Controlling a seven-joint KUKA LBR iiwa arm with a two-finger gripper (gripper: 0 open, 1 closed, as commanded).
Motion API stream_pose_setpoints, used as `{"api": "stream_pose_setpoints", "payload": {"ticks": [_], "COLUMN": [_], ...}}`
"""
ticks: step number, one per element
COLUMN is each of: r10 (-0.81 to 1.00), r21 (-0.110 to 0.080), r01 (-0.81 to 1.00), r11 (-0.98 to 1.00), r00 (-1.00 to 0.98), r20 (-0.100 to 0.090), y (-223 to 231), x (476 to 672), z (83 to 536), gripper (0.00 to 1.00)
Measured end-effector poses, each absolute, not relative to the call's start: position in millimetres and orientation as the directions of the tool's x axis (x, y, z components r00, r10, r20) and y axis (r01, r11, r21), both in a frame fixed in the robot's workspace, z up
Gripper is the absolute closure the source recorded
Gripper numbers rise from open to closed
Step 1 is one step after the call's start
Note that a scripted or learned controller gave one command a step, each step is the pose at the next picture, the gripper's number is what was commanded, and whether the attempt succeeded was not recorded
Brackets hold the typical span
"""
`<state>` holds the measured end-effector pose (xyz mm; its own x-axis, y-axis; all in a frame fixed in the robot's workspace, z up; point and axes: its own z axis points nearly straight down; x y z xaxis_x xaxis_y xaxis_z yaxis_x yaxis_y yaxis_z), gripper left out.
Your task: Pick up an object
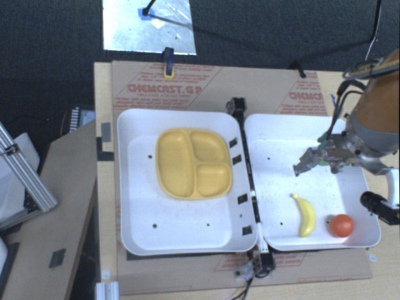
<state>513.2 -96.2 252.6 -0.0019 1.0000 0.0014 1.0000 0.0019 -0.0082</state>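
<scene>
A yellow banana (305,215) lies in the right bin (275,142), near its front edge. An orange-red round fruit (340,225) sits just to the right of it, in the bin's front right corner. My gripper (306,163) hangs over the middle of the right bin, above and behind the banana, reaching in from the right. Nothing shows between its fingers. The grey wrist with the orange band (378,114) stands over the bin's right side.
The left bin (134,186) holds a yellow divided plate (192,163) with three compartments. A black clamp strip (244,180) runs between the two bins. Cables hang near the arm at the right.
</scene>
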Motion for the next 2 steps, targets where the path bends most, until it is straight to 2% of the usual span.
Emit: {"api": "stream_pose_setpoints", "payload": {"ticks": [1, 2], "r10": [1.0, 1.0], "r21": [0.002, -0.005], "r01": [1.0, 1.0], "r11": [0.004, 0.001], "r00": [-0.004, -0.001], "r20": [0.0, 0.001], "y": [-96, -96], "x": [515.2, 514.5], "z": [257, 194], "gripper": [0.0, 0.0]}}
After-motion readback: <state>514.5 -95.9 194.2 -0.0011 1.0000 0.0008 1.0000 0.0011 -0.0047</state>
